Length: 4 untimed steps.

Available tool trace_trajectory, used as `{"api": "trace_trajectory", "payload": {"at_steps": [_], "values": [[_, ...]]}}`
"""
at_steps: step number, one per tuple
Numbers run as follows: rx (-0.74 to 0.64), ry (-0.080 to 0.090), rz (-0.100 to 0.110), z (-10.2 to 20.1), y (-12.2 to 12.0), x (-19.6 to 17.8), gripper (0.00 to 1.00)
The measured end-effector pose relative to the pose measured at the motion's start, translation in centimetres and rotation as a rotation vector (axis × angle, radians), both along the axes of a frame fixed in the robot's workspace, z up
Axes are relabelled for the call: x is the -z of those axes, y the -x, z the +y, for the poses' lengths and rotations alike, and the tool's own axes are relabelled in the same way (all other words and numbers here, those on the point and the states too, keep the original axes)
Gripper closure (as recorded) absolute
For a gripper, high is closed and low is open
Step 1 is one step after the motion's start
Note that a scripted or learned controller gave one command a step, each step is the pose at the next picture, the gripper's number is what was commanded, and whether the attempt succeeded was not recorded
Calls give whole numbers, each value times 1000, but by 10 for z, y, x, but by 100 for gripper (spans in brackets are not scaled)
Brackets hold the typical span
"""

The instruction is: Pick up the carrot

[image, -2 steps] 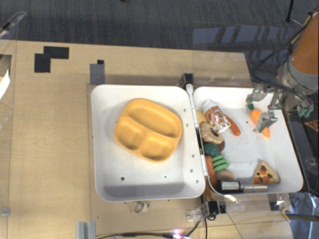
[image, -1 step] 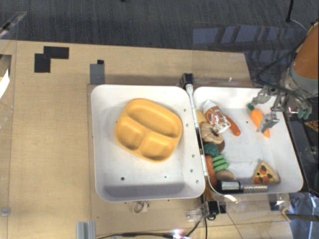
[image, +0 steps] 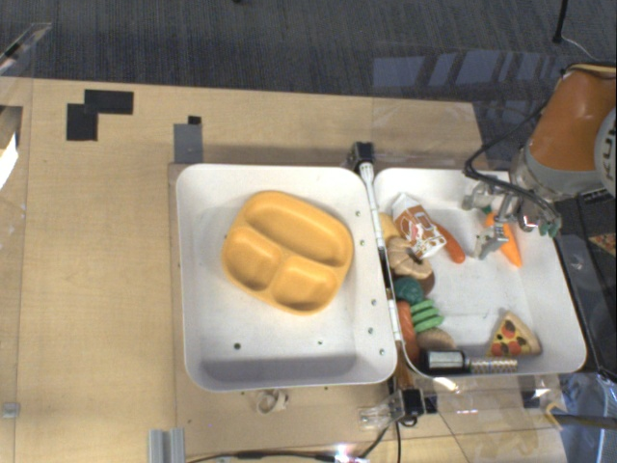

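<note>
**Gripper closed on a carrot in the right bin**

The gripper (image: 498, 228) hangs over the far right part of the right bin (image: 569, 302), under the grey wrist and its orange band (image: 571, 119). An orange carrot (image: 510, 246) sits between its two fingers, which stand narrow on either side of it; the carrot's lower end pokes out below the fingertips, pointing toward the near right. Whether the carrot rests on the bin floor or is clear of it cannot be told.

Along the left wall of that bin lies a crowd of toy food: a small white and brown carton (image: 417, 228) with a second orange carrot-like piece (image: 451, 246) just beside it, a green ridged item (image: 422, 313) nearer, and a dark cylinder (image: 445, 361) at the near edge. A pizza slice (image: 512, 337) lies apart in the near right corner.

The left bin (image: 207, 355) holds a yellow divided tray (image: 287, 250), set at a tilt near its middle. Both bins touch along their shared edge.
</note>
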<state>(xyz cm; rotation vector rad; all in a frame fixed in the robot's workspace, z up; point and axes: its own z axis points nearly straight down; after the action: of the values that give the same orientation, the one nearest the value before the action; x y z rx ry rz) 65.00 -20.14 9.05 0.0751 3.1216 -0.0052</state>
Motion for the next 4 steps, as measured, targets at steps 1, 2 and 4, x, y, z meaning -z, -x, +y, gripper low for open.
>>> {"api": "trace_trajectory", "payload": {"at_steps": [1,2,4], "values": [[-6,3,-11,2,-4,-14,100],[-7,2,-10,2,-3,-14,0],[-369,5,6,-5,83,0,100]]}}
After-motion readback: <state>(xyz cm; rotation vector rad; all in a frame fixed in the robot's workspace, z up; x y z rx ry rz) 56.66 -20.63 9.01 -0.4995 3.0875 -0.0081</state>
